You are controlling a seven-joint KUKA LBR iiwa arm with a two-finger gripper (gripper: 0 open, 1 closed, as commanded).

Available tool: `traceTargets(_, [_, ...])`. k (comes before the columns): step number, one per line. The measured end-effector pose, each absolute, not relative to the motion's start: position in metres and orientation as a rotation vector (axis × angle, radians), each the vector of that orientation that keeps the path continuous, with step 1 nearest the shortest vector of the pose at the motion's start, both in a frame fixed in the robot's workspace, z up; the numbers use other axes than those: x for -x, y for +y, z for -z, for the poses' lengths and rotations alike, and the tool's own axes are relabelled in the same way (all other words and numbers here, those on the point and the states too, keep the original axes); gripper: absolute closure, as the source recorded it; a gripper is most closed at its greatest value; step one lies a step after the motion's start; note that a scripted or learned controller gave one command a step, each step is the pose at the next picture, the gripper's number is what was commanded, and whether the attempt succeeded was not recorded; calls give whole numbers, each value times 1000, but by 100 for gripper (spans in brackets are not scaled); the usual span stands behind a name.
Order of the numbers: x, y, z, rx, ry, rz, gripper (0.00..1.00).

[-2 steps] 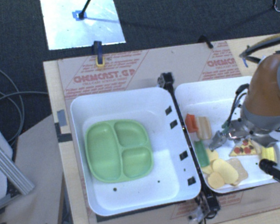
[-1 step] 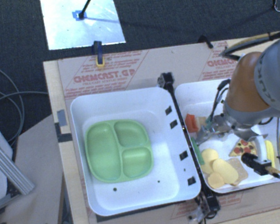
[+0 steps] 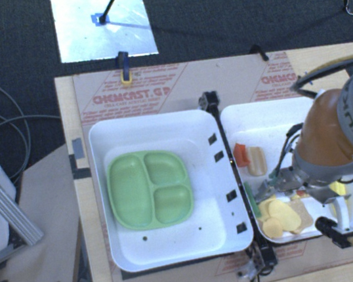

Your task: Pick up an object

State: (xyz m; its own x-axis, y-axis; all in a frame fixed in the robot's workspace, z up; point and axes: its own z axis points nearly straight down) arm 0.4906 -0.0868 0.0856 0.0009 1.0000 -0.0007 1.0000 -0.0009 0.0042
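The jaws [image 3: 269,187] sit low in the right bin [image 3: 271,112], at the end of the grey and orange arm [image 3: 335,135], but the wrist body and cables crowd over them, so whether they are open, closed or gripping anything cannot be told from this angle. They hang just above and to the left of a cluster of pale yellow pieces [image 3: 281,215] that lie near the bin's front edge, close to the divider wall between the two bins; their position suggests the program is aiming at this pile, since it is the nearest graspable thing under the tool. A little farther back in the same bin rest a small orange-red piece [image 3: 241,154] and a tan, rounded piece [image 3: 256,160], side by side and touching or nearly so, apart from the yellow cluster. The arm reaches across from the right and bends down steeply, probably because the target lies against the bin's inner side, which leaves little room for a slanted approach. The left bin [image 3: 160,123] holds a green divided plate [image 3: 149,188] lying flat, well apart from the tool and seemingly not the present target. Both bins rest on a cardboard-covered worktop [image 3: 174,84], with clips along the shared wall keeping them in place. The pick appears not yet completed: no object is seen lifted clear of the bin floor.
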Motion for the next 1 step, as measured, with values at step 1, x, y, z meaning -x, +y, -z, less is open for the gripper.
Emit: traceTargets(1, [-495,-89,-98,-2213,2211,-8,100])
